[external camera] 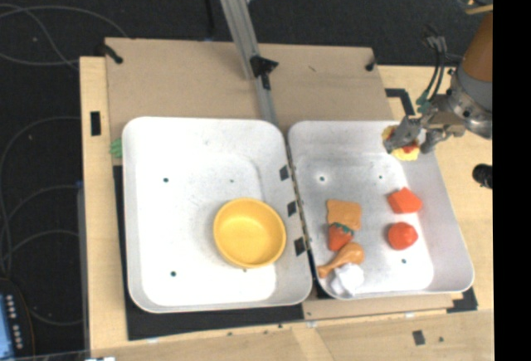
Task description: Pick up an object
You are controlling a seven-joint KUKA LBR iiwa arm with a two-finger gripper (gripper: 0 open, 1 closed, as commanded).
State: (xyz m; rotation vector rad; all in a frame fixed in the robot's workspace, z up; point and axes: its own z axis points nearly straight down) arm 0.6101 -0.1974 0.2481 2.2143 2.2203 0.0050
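Round glossy yellow bowl [249, 232] in smooth white bin [166, 152]

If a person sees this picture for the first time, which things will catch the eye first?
Probably the yellow bowl, which sits alone in the left bin. Next, the red and orange toys in the right bin. Then the gripper at that bin's far right edge, just above a small yellow and red piece.

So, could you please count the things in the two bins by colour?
Yellow: 2, bowl in the left bin, yellow-red piece at the gripper
Red-orange: 3
Tan-orange: 2
White: 1
Total: 8
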